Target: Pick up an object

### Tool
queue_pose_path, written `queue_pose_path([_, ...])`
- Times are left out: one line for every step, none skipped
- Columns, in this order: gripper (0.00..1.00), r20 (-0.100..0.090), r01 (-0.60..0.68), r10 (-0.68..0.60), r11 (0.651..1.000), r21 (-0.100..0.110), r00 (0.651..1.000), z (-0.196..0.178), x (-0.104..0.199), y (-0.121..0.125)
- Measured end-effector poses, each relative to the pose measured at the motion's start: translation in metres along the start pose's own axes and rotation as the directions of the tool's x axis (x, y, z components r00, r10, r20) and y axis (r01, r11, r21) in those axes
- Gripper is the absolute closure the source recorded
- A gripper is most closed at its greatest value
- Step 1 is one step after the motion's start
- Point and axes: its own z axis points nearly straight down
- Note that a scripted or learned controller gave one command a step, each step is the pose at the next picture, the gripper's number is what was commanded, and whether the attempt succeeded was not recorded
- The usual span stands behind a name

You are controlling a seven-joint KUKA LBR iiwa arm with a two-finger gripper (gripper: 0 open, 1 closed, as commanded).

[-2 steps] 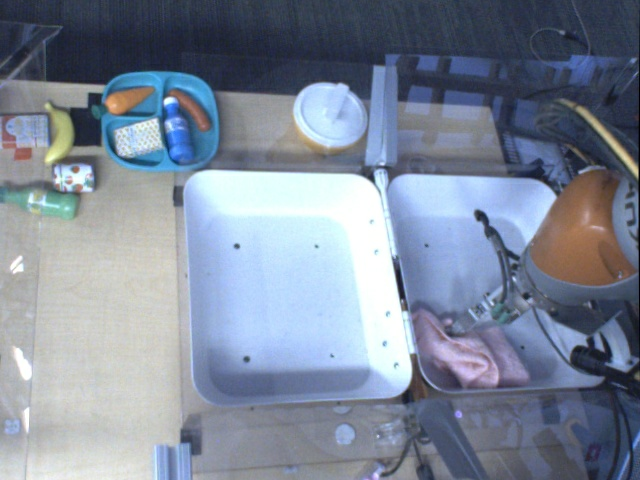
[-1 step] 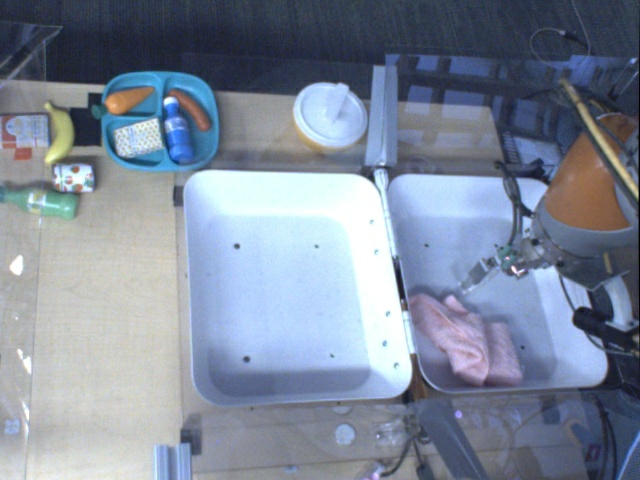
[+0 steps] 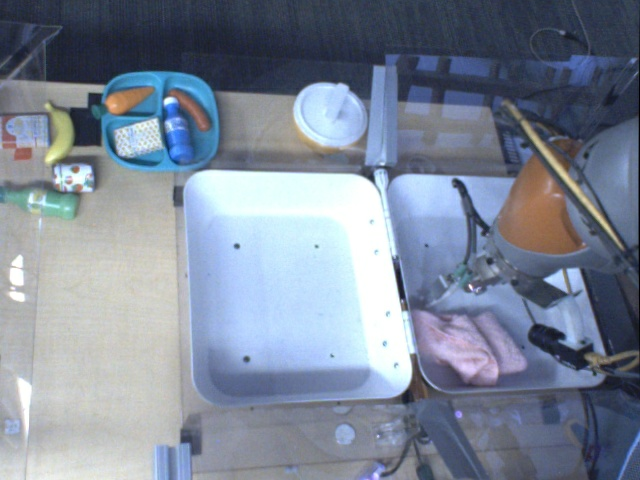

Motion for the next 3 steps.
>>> queue_pose_path([0.00, -0.007, 0.177, -0.177, 0.984, 0.008, 0.984, -0.022, -0.029, 0.005])
queue_pose_path([0.00, 0.002, 0.118, -0.118, 0.993, -0.002, 0.993, -0.001, -0.043, -0.067])
queue_pose_path([0.00, 0.002, 0.118, -0.118, 0.993, -0.002, 0.993, -0.001, -0.043, -0.067])
